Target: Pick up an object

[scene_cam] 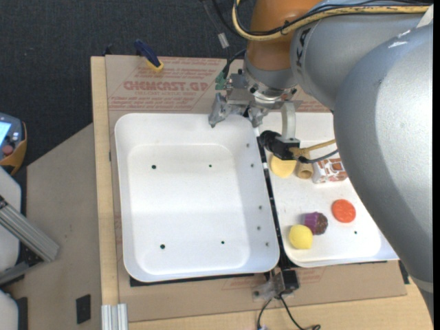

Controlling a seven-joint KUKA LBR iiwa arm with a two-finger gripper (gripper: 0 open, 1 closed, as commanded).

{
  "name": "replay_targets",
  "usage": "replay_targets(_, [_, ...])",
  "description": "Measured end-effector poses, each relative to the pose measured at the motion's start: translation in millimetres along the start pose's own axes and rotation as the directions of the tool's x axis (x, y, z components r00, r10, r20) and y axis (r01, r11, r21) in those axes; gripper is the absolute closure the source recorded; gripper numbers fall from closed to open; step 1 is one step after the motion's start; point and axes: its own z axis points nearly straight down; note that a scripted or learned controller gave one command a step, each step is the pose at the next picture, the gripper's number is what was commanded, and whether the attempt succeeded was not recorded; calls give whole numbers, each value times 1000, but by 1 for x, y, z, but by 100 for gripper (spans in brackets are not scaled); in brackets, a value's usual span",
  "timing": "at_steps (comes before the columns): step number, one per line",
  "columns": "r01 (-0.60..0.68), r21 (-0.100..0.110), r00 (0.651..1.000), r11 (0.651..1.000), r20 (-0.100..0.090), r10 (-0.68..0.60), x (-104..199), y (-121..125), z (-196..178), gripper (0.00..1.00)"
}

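My gripper (235, 115) hangs over the far rim of the left white bin (184, 205), near the wall shared with the right bin (364, 247). Its fingers (216, 115) stand apart, open, with nothing between them. In the right bin lie a pale yellow lump (282, 166), a tan cylinder (304, 170), a white and red packet (331, 170), an orange ball (344, 211), a purple piece (315, 221) and a yellow ball (300, 236). All of them sit to the right of the gripper and nearer the camera, apart from it.
Both bins rest on a cardboard sheet (165, 81) with red lettering. A blue and yellow clamp (148, 55) grips its far edge and another clamp (278, 282) its near edge. The grey arm (371, 81) covers the right bin's far right part.
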Motion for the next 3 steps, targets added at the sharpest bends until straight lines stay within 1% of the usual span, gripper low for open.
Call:
replay_targets(1, [-1, -1, 1000, 1000, -1, 1, 67, 0, -3, 0])
replay_targets(2, [0, -2, 1000, 1000, -3, 0, 137, 1, -36, 0])
replay_targets(3, [-5, -1, 1000, 1000, 1, 5, 132, 2, -45, 100])
